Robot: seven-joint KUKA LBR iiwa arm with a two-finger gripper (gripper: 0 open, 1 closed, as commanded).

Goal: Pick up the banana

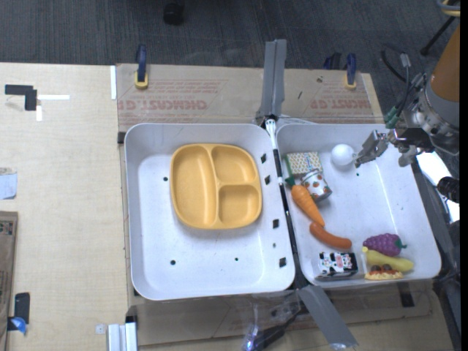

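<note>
Lying yellow (slightly curved): banana (390, 263).

arm (447, 86) cut off at right edge, banana (391, 261) partly hidden by grapes (383, 243)

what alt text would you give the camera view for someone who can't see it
A banana lies in the near right corner of the right white bin, beside purple grapes, while the arm's tool hovers at the bin's far right edge. That bin also holds a carrot, a can and a white ball; the left bin holds a yellow divided plate.
</note>
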